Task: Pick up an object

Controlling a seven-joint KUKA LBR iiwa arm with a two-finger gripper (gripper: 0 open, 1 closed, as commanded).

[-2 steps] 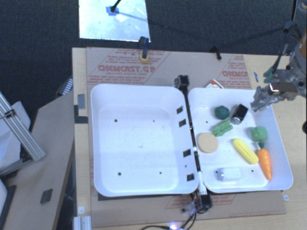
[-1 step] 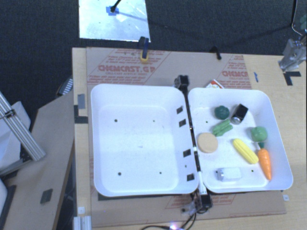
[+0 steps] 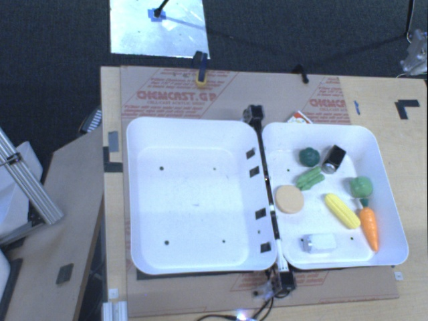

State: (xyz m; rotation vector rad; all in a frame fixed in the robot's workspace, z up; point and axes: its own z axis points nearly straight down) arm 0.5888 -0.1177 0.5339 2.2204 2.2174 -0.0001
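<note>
The desk (image 3: 167,85) carries two white bins, and the right bin (image 3: 388,179) holds a yellow corn cob (image 3: 342,210), an orange carrot (image 3: 370,229), a tan disc (image 3: 290,199) and a dark green ball (image 3: 309,156).

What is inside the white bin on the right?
The right bin holds a carrot, corn, tan disc, two green pieces, dark green ball, black can and white block. Nothing looks covered.

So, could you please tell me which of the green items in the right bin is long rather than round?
The light green pod-shaped piece, lying beside the tan disc. The dark green ball and the green item above the carrot are both rounded.
</note>
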